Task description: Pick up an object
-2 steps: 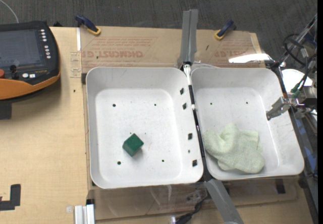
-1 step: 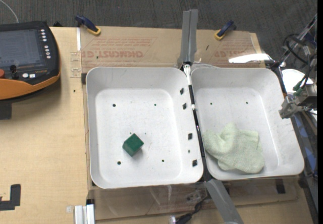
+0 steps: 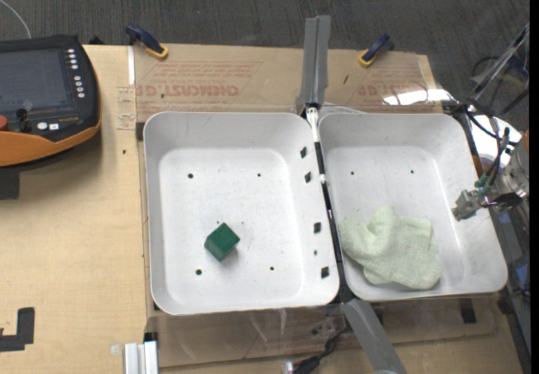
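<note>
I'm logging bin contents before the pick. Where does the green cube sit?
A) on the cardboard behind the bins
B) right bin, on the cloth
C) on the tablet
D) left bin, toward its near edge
D: the green cube rests on the left bin floor near its front, while the cloth lies in the right bin.

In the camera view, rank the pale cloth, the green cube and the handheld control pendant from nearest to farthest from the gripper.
Measured from the gripper at the right bin's right edge:
1. Pale cloth, right bin, near corner.
2. Green cube, left bin, lower middle.
3. Control pendant, far left on the bench.
</note>
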### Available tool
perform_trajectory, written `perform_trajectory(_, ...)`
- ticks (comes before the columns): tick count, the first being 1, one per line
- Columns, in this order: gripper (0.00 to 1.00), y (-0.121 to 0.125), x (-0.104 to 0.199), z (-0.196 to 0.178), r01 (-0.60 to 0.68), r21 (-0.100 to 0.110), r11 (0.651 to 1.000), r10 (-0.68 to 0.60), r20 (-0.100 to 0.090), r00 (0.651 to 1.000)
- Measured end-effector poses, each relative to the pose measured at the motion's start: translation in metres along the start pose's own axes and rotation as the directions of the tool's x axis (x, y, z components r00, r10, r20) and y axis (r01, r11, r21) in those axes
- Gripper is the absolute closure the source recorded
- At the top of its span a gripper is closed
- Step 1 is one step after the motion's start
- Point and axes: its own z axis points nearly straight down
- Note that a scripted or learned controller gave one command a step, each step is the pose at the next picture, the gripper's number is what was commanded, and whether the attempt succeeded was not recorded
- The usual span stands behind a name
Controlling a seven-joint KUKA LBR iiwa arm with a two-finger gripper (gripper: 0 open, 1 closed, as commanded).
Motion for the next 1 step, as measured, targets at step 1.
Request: perform_trajectory(1, 1.0, -0.0051, 0.0499, -0.1143, 0.159, -0.003, 0.987, -0.159, 0.003, 0.987)
